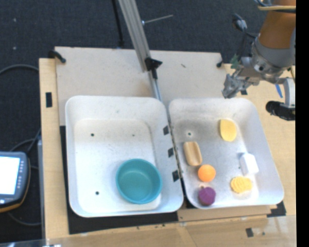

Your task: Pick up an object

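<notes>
At the far left edge a handheld screen unit [5,181] with a lit white display lies off the bench. Next comes the left bin [82,117], which holds a teal bowl [138,180] upright near its front right corner. A slanted metal pole [136,30] rises from behind the two bins, above the seam between them.

The right bin [262,138] carries the loose objects. Nearest the seam lies a tan oblong block [192,153], and just in front of it sits an orange ball [206,173], with a purple ball [206,195] close to the front wall. Farther right, a yellow oval piece [227,130] rests toward the back of the bin, a small white block [247,163] lies by the right wall, and a ridged yellow object [241,184], perhaps a toy shell, sits near the front right.

The gripper [232,90] hangs over the bin's back rim, well apart from every object. Its tips are dark and small here; whether they are apart or together cannot be told.
</notes>
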